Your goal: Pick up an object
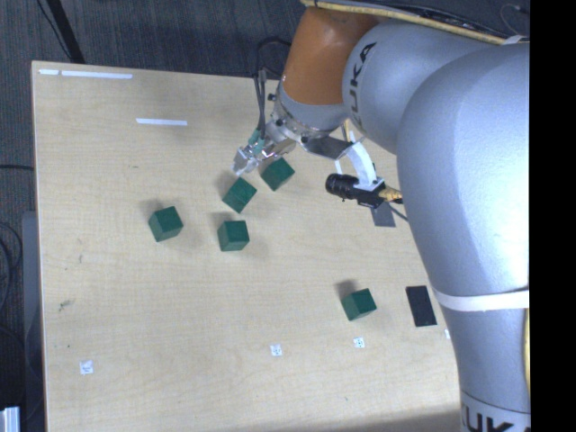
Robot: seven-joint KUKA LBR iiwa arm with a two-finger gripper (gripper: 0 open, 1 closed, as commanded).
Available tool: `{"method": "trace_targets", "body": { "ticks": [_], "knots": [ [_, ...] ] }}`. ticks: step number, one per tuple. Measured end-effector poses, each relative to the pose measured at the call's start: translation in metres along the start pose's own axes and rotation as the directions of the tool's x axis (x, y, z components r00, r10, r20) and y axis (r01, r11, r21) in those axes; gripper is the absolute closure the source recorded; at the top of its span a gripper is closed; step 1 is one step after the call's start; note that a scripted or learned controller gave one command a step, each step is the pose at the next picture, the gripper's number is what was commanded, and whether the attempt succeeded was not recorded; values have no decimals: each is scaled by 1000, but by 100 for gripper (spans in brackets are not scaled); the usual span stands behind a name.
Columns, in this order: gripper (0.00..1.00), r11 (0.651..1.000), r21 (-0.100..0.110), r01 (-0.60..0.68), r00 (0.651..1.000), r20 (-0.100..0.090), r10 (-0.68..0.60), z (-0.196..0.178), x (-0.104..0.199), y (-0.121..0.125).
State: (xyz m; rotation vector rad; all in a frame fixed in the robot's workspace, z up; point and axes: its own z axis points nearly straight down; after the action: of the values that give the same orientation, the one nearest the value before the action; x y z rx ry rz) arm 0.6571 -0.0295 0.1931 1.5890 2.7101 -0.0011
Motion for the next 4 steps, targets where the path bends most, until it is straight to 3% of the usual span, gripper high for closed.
{"method": "trace_targets", "body": {
  "ticks": [1,2,3,4],
  "knots": [
    [100,984,0,-177,984,-1,177,0,83,45],
    [100,999,3,33,999,-2,-33,-9,33,-27],
    [100,956,1,-295,956,0,295,-40,57,31],
    [100,948,-1,-317,948,0,317,-200,-4,-3]
  ]
}}
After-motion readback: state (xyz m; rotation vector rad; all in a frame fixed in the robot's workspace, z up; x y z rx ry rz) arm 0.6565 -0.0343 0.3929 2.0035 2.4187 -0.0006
